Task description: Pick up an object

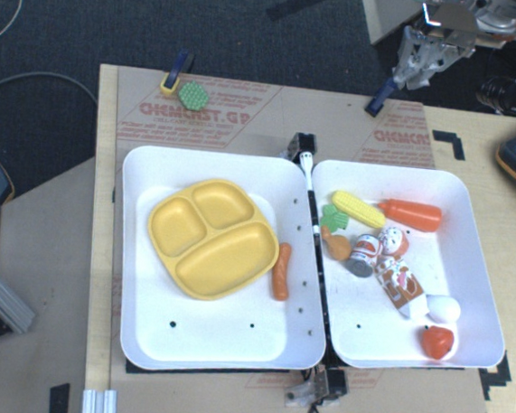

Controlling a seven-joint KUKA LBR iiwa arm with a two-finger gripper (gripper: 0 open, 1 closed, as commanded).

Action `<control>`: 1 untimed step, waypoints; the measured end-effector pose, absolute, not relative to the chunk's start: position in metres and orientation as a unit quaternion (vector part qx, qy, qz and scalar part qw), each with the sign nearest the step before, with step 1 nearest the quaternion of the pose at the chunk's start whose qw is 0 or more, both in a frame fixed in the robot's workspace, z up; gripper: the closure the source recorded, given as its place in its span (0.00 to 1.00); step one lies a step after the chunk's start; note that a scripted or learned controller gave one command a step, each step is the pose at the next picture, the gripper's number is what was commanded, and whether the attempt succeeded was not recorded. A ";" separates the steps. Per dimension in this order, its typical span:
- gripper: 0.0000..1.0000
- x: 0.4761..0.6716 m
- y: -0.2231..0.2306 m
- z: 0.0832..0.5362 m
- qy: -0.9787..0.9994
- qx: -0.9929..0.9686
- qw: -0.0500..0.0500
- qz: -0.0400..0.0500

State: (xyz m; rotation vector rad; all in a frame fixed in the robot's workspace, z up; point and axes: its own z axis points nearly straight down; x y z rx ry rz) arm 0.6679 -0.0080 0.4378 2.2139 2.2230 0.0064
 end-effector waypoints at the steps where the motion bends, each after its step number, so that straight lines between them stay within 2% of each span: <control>1: 1.00 0.655 -0.020 0.440 0.707 0.707 0.000 0.000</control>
